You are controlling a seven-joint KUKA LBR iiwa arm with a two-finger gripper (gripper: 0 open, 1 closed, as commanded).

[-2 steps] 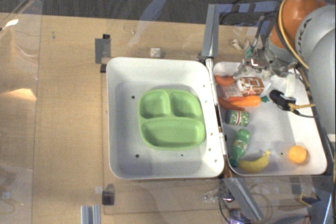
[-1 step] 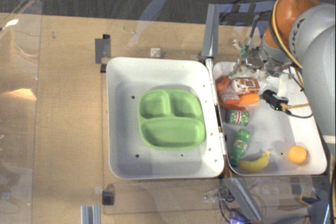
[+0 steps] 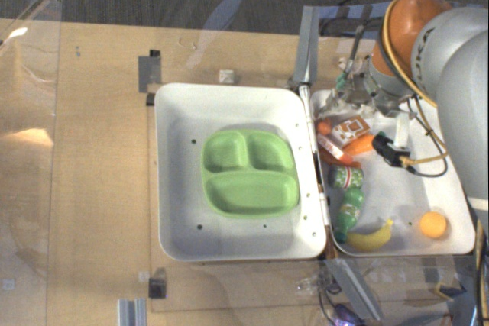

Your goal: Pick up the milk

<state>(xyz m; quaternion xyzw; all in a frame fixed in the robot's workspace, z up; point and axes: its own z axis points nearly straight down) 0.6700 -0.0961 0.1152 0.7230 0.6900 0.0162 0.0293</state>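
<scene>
The milk (image 3: 350, 130) is a small orange and white carton lying on its side at the back left of the right bin (image 3: 451, 240). My gripper (image 3: 354, 97) hangs just behind and over the carton's far end, very close to it or touching it. The grey arm with its orange band comes in from the upper right and hides the bin's back right corner.
Against the carton's near side lies an orange carrot (image 3: 345, 153). A green bottle (image 3: 348, 198), a banana (image 3: 370, 237) and an orange (image 3: 433, 224) lie nearer the front of the right bin. The left bin (image 3: 176, 164) holds a green divided plate (image 3: 249, 172).
</scene>
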